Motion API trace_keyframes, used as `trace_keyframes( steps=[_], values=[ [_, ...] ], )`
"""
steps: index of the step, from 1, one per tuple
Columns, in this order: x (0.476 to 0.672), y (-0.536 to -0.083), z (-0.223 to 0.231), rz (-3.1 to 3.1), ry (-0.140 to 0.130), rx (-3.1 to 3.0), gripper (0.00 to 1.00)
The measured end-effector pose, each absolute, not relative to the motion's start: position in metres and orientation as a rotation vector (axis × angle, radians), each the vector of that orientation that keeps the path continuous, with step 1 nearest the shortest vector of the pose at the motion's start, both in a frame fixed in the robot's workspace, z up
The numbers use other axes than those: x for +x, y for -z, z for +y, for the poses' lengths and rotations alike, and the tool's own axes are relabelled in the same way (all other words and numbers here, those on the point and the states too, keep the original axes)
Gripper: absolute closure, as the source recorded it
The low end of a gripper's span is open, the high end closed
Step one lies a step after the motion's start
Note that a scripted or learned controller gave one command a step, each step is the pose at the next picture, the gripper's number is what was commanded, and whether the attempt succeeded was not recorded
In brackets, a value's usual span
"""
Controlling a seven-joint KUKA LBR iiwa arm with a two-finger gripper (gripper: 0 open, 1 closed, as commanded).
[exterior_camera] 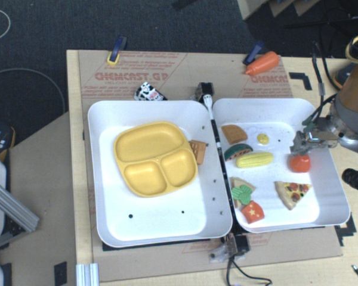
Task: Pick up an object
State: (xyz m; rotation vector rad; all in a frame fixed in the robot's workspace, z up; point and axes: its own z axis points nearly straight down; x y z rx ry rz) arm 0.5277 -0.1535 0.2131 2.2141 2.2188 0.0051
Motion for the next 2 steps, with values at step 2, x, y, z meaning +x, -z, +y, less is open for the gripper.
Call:
trace_keyframes(
  steps=[2],
  values=[
    [0.532, -0.215, -0.101, 2.229, 0.0, 2.218, 1.0]
  ],
)
